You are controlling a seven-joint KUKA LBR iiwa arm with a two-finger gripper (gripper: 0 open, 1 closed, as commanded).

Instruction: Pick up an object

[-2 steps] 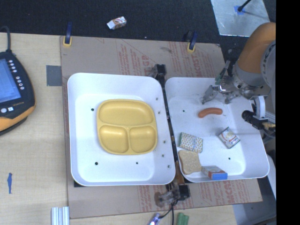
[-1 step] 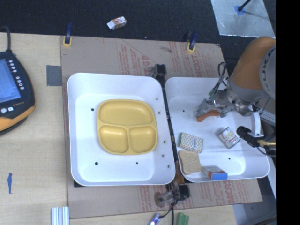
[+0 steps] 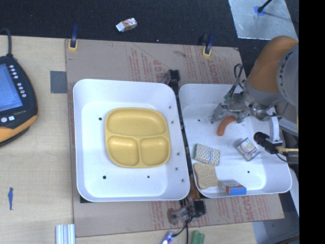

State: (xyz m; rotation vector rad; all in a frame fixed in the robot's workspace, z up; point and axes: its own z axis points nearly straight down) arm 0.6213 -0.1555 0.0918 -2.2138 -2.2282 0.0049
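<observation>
the gripper (image 3: 227, 117) is low in the right bin (image 3: 198, 98), at that bin's upper part, hanging from the grey and orange arm (image 3: 269, 67) that comes in from the right. its metal fingers spread downward over an orange sausage-shaped object (image 3: 224, 125), which lies tilted on the white floor of the bin with its upper end right at the fingertips. the view does not make clear whether the fingers are apart or closed, nor whether they truly grip the orange object or merely touch it; from this slant i cannot tell.

the other things in the right bin lie lower down: a small boxy packet (image 3: 248, 148) to the right of the orange object, a patterned green and white pouch (image 3: 207, 154) near the bin's left wall, a tan slice like toast (image 3: 205, 176) just below the pouch, and a blue and orange block (image 3: 232, 188) beside the slice at the bin's lower edge.

the left bin (image 3: 86, 100) holds a yellow divided plate (image 3: 137, 136) in its middle. on the worktop (image 3: 40, 187) at the far left sits an orange-edged pendant with a screen (image 3: 12, 103).
</observation>
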